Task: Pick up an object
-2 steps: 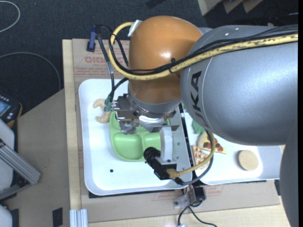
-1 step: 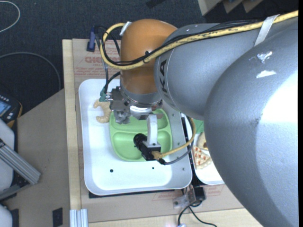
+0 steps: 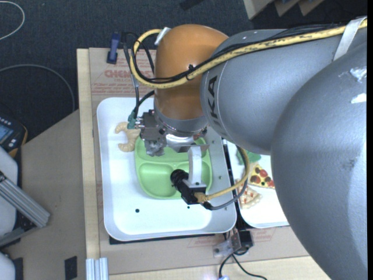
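Observation:
A light green dish (image 3: 152, 177) lies in the left white bin (image 3: 116, 203), partly under the arm. A tan, curved toy piece (image 3: 125, 134) rests at the bin's left wall, just beyond the dish. The gripper (image 3: 156, 147) reaches down at the dish's far rim, beside the tan piece; the wrist body hides its fingertips. The orange band and grey arm cover the bin's far half.
The right bin (image 3: 262, 214) holds pizza-slice toys (image 3: 260, 178) and another slice (image 3: 250, 197). A black cable fitting (image 3: 185, 186) hangs over the green dish. A cardboard sheet lies under the bins. A blue clip (image 3: 113, 46) sits at the far left corner.

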### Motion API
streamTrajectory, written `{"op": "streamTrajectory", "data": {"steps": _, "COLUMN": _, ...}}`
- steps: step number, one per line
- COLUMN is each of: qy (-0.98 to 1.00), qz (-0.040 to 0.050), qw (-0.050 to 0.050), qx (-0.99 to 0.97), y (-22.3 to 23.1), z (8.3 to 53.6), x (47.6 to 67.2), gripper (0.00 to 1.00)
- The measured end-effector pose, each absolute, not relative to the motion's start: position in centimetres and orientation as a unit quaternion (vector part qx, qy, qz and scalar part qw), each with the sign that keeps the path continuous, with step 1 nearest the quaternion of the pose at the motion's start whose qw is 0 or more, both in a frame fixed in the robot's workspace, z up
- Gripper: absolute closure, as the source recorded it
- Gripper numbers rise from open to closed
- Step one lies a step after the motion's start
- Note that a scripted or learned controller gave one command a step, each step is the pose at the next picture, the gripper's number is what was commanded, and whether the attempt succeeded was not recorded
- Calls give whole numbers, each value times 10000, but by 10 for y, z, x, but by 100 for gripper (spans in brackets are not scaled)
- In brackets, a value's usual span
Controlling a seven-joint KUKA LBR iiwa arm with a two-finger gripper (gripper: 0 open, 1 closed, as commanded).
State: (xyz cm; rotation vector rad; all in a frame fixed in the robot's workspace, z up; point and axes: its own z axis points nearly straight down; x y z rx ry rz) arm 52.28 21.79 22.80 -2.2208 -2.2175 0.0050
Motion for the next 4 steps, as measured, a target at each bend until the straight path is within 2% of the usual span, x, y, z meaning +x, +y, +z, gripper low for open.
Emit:
{"op": "streamTrajectory", "data": {"steps": 1, "qy": -7076, "qz": -50, "qw": -28, "qx": -7066, "y": 225, "z": 320, "x": 562, "gripper": 100}}
{"op": "streamTrajectory", "data": {"steps": 2, "qy": -7068, "qz": 26, "qw": 18, "qx": -7074, "y": 224, "z": 276, "x": 534, "gripper": 100}}
{"op": "streamTrajectory", "data": {"steps": 3, "qy": -7081, "qz": 23, "qw": 21, "qx": -7061, "y": 225, "z": 292, "x": 476, "gripper": 100}}
{"op": "streamTrajectory", "data": {"steps": 4, "qy": -7079, "qz": -107, "qw": -36, "qx": -7063, "y": 219, "z": 519, "x": 480, "gripper": 100}}
